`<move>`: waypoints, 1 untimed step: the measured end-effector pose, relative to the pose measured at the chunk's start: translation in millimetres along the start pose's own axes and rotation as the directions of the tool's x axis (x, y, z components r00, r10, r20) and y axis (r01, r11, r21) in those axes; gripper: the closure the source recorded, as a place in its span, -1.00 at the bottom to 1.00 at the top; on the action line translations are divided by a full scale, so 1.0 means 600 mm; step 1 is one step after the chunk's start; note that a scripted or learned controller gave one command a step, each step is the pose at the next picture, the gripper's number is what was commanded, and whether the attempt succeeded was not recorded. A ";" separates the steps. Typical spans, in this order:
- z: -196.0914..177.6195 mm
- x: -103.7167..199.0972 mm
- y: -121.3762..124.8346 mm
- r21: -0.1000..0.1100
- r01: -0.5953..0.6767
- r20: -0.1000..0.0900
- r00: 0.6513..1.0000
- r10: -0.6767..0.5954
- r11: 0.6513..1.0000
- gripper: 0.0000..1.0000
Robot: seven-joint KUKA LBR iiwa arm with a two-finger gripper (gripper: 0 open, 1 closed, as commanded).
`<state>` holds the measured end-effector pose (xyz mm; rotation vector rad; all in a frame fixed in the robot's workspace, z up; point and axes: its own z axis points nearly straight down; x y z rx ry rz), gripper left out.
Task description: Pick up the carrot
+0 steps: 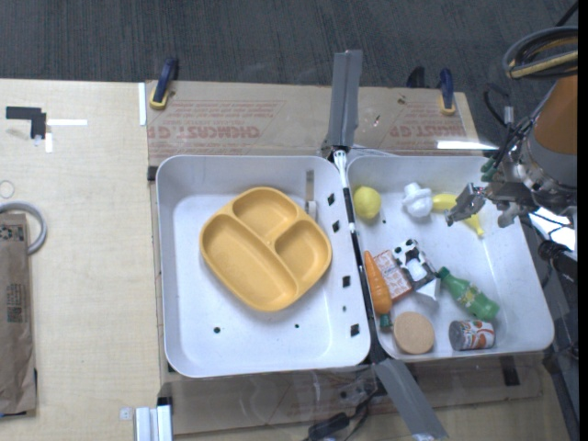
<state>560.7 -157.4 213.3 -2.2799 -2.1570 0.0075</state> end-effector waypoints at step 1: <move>0.112 0.027 -0.095 0.003 0.082 -0.002 0.997 -0.082 0.997 -1.00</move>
